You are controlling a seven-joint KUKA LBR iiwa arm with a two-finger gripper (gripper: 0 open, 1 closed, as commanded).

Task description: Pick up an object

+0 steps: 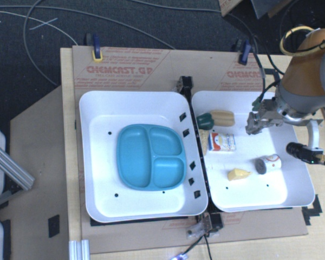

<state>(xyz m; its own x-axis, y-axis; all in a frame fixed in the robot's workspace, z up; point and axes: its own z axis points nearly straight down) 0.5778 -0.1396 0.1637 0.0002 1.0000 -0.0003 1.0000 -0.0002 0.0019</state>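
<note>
My gripper (253, 125) hangs over the upper right part of the right bin (292, 196), with the grey and orange arm behind it to the right. To its left lies a beige piece with a green cap (215, 119). Below that lies a small red and white packet (221, 142). A yellow wedge (239, 174) and a grey and white object (266, 163) rest lower in the same bin, below the gripper. The gripper touches none of these things.
The left bin (95, 145) holds a blue divided plate (150, 156). A black divider with clips (192, 140) runs between the bins. Blue clamps (97, 46) hold the bench's back edge. A black part (303, 153) of the arm juts over the right bin's edge.
</note>
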